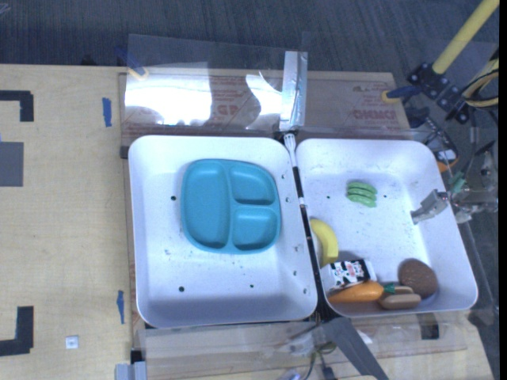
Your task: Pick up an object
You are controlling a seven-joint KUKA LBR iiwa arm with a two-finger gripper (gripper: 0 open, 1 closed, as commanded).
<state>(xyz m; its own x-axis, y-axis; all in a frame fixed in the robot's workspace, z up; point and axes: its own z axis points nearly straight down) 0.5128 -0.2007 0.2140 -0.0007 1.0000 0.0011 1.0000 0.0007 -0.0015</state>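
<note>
The right bin (396,161) holds several toy foods. A green ridged piece (361,192) lies near its middle. A yellow banana (324,240) rests against the left wall. Along the front edge sit a black-and-white patterned block (348,272), an orange carrot (358,293), a tan bun-like piece (400,298) and a brown round piece (417,275). My gripper (432,204) shows as a small grey metal part over the bin's right rim, well right of the green piece and above the brown one. Nothing is seen held in it.
The left bin (150,212) carries a blue divided plate (230,204). A clear plastic sheet and a metal strip (292,89) stand behind the bins. Cables and a yellow pole (467,30) crowd the right edge. Wooden bench surface lies to the left.
</note>
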